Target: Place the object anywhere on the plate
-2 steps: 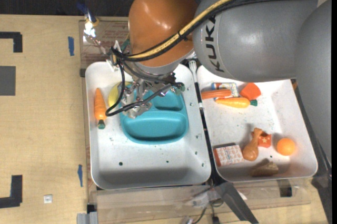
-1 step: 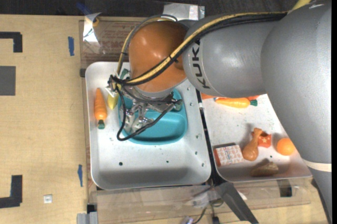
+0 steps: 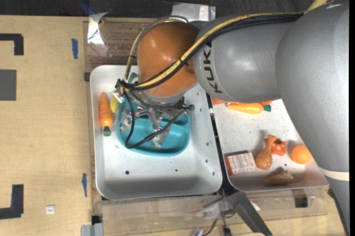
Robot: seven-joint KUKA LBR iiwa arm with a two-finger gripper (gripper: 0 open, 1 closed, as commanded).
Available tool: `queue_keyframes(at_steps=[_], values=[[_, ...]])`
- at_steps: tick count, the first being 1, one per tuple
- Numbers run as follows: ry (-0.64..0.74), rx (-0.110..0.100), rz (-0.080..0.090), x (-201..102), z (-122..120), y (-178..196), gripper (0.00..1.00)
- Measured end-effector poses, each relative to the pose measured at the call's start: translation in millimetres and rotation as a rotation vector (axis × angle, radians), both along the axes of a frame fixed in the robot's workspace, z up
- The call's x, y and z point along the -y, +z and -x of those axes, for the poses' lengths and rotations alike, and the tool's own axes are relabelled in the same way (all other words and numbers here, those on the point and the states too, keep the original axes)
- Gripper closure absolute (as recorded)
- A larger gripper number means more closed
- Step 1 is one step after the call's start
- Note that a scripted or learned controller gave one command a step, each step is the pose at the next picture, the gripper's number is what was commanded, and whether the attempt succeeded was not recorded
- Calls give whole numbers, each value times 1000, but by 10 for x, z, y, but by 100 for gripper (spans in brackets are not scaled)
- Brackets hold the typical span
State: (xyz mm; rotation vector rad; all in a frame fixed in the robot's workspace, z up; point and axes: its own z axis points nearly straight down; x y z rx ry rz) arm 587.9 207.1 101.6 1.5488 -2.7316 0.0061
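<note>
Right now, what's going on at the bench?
The grey arm reaches in from the right, and its hand hangs over the blue plate in the left bin. I can't tell whether it holds anything. A carrot lies beside the plate, near the bin's left wall. The right bin holds another carrot, a small box, an orange ball and a chicken leg.
</note>
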Motion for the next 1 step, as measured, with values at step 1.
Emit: queue_keyframes(at_steps=[1], values=[[-1, 12, -11, -44, -22, 130, 100]])
